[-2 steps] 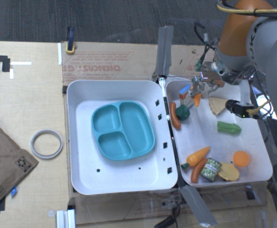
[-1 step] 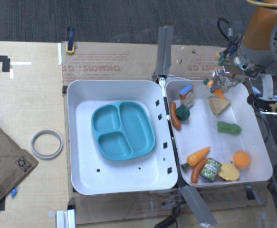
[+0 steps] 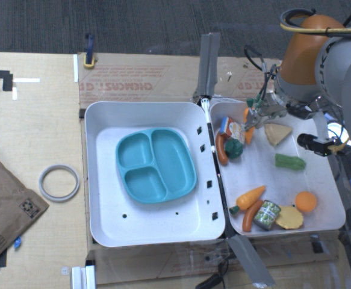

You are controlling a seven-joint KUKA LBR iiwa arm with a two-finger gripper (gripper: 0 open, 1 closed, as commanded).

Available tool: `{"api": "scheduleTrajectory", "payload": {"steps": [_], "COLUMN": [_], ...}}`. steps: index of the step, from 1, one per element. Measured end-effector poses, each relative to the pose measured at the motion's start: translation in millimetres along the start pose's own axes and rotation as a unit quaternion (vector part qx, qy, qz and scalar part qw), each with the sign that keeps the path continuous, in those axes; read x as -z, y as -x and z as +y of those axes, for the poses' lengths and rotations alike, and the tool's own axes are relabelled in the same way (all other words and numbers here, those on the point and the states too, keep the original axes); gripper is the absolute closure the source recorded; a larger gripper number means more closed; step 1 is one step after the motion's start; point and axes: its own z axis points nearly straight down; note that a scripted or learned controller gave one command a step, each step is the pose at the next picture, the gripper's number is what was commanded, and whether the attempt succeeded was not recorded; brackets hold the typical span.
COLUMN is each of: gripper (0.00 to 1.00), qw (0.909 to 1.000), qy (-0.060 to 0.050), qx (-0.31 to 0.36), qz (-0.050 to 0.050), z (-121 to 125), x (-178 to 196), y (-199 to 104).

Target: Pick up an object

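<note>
The right bin [image 3: 338, 205] holds several toy foods. A tan wedge [image 3: 277, 134] and a green pickle [image 3: 289, 161] lie in its middle. Along the left wall lie a red sausage [image 3: 222, 149], a dark green lump [image 3: 235, 149] and a blue and white item [image 3: 224, 125]. My gripper [image 3: 251, 117] hangs low over the bin's far left corner. It is just above a small orange piece [image 3: 248, 135] and a tan piece [image 3: 236, 130]. Whether it touches either is unclear.
At the right bin's front lie a carrot [image 3: 250, 196], another red sausage [image 3: 251, 215], a green can [image 3: 267, 215], a yellow slice [image 3: 289, 219] and an orange [image 3: 306, 201]. The left bin [image 3: 100, 179] holds a teal divided plate [image 3: 156, 165]. A tape ring [image 3: 59, 182] lies on the bench.
</note>
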Motion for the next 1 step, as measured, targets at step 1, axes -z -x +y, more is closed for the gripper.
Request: {"api": "scheduleTrajectory", "payload": {"steps": [1], "gripper": [1.00], "qw": [0.9961], "qy": [0.001], "qx": [-0.088], "qz": [0.000], "z": [-38.7], "x": [113.7], "y": [-33.1]}}
